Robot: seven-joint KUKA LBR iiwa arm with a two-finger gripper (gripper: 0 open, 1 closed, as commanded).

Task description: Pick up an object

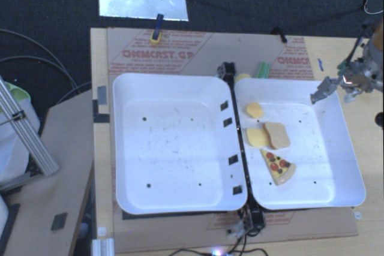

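The tool (327, 90) hovers over the right bin's (342, 147) far right corner; its state I cannot tell. A pizza slice (279, 168) lies near the bin's left wall.

Arm (373, 54): cut off at right edge; gripper (324, 90): finger spacing too small to tell; green item (263, 70) and yellow item (242, 77): partly hidden behind right bin's (354, 171) rim.

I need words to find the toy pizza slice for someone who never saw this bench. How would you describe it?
Look at the right white bin, the one nearer the grey arm's gripper. Four flat toy foods lie by its left wall; the triangular pizza slice is the lowest of them. It alone has red dots, unlike the tan bread slice and the plain yellow pieces above.
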